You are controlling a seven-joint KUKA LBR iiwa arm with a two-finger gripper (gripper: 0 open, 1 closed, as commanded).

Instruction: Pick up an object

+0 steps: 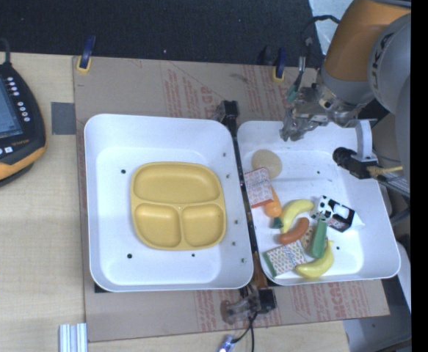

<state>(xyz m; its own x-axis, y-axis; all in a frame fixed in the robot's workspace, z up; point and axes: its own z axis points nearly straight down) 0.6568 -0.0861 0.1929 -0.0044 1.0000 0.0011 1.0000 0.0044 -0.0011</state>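
Observation:
The right bin (371,196) holds a heap of toy food. A beige round cookie (267,163) lies near its far left corner, with a pink-and-white packet (258,187) and an orange piece (272,207) just in front of it. Further forward are a yellow banana (296,210), a red sausage (294,231), a green piece (318,239), a black-and-white toy (335,214), a second banana (315,265) and a patterned packet (285,257). My gripper (294,128) hangs over the bin's far edge, behind and to the right of the cookie, with nothing seen in it.
The left bin (111,262) carries a yellow divided tray (177,202). A black clamp (229,111) sits between the bins at the back. A teach pendant (4,123) lies on the bench at far left. The grey arm (368,42) fills the upper right.

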